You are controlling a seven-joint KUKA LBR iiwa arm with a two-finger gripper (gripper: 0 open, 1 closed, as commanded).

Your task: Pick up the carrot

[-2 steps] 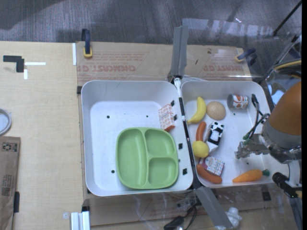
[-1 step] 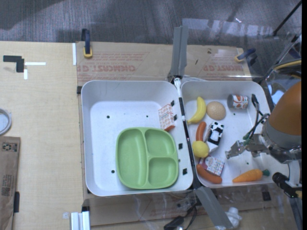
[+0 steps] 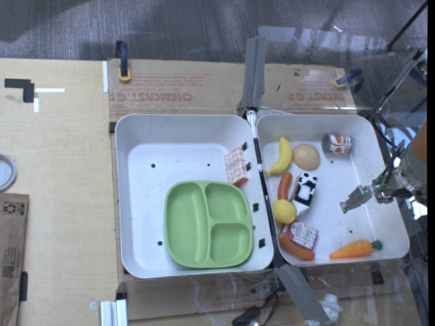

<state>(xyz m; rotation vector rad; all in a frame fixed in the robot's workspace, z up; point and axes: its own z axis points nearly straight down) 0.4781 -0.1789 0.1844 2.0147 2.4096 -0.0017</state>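
The orange carrot (image 3: 353,249) with a green stub lies along the front wall of the right bin (image 3: 380,148), near its front right corner. My gripper (image 3: 358,199) hangs over the right side of that bin, up and slightly right of the carrot and apart from it. Its grey fingers point left and nothing shows between them.
The right bin also holds a banana (image 3: 279,156), a tan egg-like ball (image 3: 306,157), a small can (image 3: 337,144), a black-and-white cow toy (image 3: 306,188), a lemon (image 3: 283,211), two sausages and a snack packet (image 3: 302,235). The left bin holds a green divided plate (image 3: 209,224) and a small packet (image 3: 235,163).
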